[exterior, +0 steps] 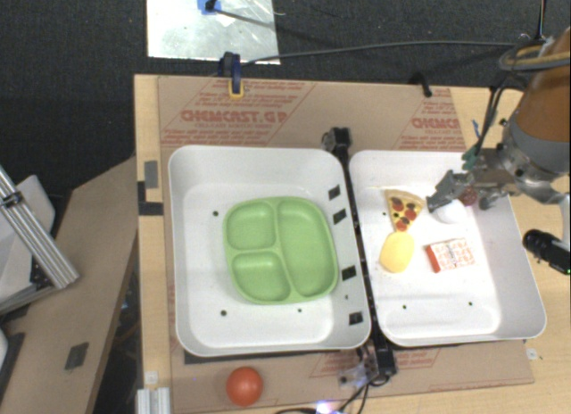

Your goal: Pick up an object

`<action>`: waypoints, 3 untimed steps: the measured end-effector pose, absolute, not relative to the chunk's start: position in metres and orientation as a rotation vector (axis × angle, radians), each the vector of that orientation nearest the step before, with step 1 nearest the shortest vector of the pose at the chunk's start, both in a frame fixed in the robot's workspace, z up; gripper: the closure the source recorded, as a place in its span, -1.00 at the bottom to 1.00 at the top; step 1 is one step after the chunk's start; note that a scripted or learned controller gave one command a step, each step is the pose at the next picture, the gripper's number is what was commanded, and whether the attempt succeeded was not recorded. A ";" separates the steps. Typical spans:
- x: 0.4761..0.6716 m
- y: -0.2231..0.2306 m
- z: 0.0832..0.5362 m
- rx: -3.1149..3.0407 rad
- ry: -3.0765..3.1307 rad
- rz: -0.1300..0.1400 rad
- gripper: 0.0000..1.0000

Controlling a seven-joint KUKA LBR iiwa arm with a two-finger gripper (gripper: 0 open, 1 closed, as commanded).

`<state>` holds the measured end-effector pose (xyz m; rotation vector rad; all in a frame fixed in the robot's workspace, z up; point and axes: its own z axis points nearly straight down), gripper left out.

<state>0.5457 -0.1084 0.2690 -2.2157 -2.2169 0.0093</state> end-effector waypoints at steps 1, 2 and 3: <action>0.548 -0.108 0.275 -2.219 -2.226 -0.001 -1.00; 0.540 -0.108 0.230 -2.220 -2.223 0.000 -1.00; 0.536 -0.115 0.172 -2.219 -2.220 0.003 -1.00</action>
